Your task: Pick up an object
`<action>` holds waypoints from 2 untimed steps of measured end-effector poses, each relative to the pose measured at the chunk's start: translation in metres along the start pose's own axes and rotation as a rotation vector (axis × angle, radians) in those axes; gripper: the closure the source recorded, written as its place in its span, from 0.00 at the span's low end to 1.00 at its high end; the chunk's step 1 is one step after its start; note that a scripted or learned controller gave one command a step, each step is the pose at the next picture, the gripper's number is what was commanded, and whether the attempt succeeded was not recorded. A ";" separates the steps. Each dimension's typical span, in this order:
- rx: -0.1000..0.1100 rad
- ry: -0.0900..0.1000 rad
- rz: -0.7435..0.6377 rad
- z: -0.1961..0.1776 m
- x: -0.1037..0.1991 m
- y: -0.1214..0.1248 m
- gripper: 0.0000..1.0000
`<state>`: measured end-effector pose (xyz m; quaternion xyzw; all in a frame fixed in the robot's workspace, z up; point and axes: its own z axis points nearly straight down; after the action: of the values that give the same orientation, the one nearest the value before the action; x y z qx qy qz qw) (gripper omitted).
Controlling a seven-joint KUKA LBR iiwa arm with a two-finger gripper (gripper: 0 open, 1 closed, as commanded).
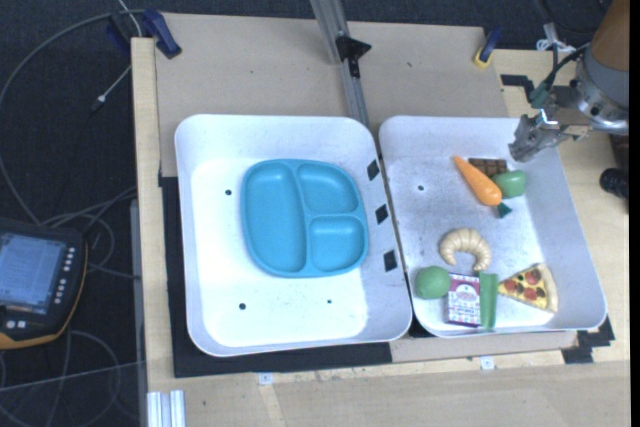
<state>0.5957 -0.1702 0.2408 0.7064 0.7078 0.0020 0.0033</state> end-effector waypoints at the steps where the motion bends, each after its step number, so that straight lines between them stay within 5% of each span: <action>1: -0.001 -0.001 0.000 -0.055 0.000 0.002 1.00; 2: 0.010 0.005 -0.005 -0.038 0.057 0.007 1.00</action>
<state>0.6027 -0.1132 0.2791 0.7047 0.7095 0.0003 -0.0020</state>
